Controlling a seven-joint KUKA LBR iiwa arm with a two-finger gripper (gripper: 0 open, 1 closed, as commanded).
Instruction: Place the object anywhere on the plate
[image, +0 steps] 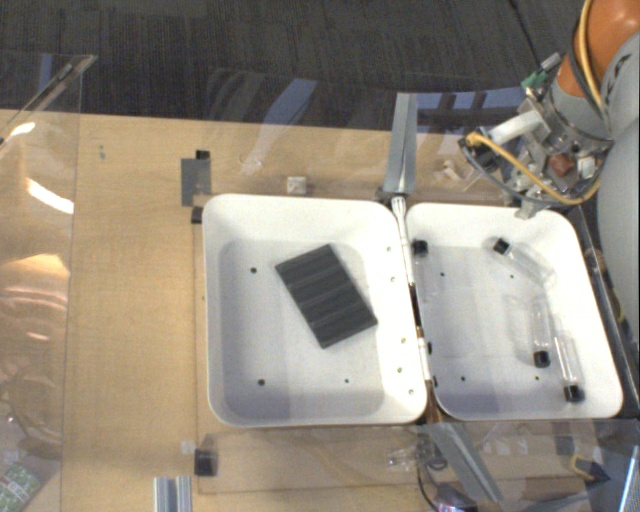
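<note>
Clear plastic with black end caps: the object (541, 330) is taken to be one of the tube-like pieces lying in the right bin (470, 395), toward its right wall. One short piece lies at the far side, and two longer ones lie near-right, close alongside each other. They are transparent against white, so outlines are faint and an exact count is uncertain.

The plate (326, 295) is read as the dark grey ribbed slab lying flat in the left bin (235, 400). It is skewed to the bin walls, roughly central, with nothing on it. It lies well apart from the tubes, with the two bins' adjoining rims between them.

The gripper (535, 185) hangs over the far-right corner of the right bin, above the rim, amid yellow cabling and wrist hardware. It is apart from every tube. Whether it is open or closed cannot be told from this angle, and nothing is seen held.

Step in hand, by judgement: pre-grasp, with the pick not yet made.

The next move calls for:
- travel nearward over the right bin and descend on one tube;
- align across the tube's narrow width (the paired tubes leave little room, so the far piece looks easier);
- lift clear of the rims, carry left, and release over the slab.
</note>
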